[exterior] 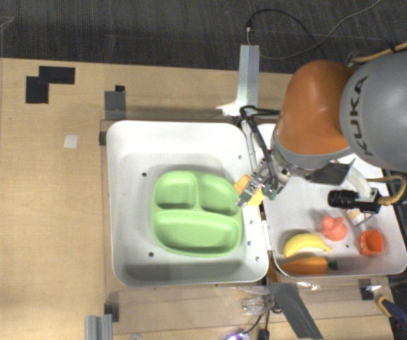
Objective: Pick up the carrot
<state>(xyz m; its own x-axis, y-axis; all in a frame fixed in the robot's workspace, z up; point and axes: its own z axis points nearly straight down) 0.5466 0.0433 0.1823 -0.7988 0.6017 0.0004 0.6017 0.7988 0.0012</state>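
The carrot (305, 265) is an orange root with a dark green tip. It lies along the near wall of the right bin (400, 261), just under a yellow banana (306, 244). My gripper (257, 187) hangs over the ridge between the two bins, close to the right edge of the green divided plate (193, 214). It is well up and left of the carrot. A small yellow-orange bit (244, 184) shows at the gripper's tip; I cannot make out what it is.
The green plate sits in the left bin (129, 190). The right bin also holds a pink item (335, 227) and a small orange cup (371, 242). The arm's orange band and grey body cover that bin's far part.
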